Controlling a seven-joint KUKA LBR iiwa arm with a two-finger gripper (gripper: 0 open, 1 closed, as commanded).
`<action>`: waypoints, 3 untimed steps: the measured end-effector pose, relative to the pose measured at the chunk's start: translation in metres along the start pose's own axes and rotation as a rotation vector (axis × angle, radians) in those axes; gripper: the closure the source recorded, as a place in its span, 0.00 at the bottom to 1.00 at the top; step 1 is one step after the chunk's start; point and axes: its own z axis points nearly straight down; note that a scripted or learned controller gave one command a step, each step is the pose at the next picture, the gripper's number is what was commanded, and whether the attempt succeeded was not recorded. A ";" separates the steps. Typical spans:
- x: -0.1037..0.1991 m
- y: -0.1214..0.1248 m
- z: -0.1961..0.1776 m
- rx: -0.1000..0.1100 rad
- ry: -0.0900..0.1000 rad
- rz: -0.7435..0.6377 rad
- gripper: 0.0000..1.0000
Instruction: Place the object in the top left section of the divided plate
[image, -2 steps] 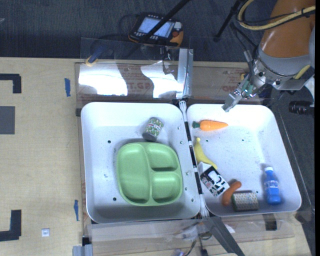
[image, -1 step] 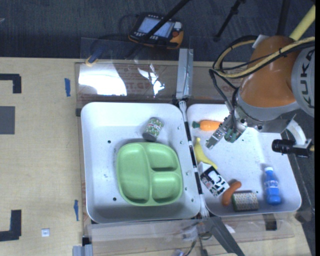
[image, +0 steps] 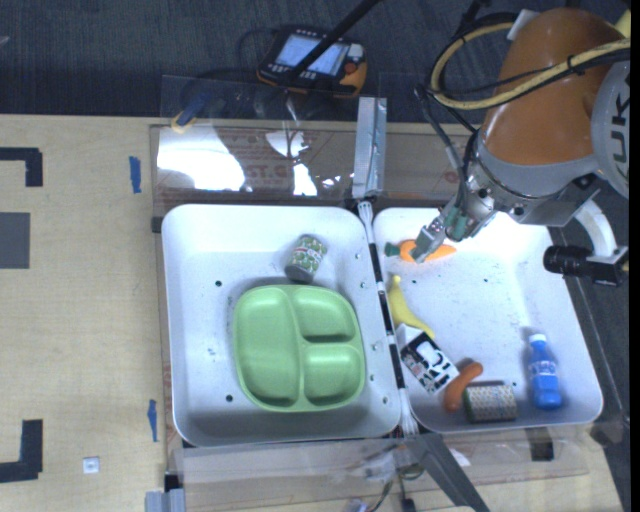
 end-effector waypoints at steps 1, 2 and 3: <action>0.076 -0.009 0.021 0.003 0.003 -0.122 1.00; 0.101 0.048 0.033 0.000 0.001 -0.172 1.00; 0.089 0.029 0.043 0.002 0.003 -0.250 1.00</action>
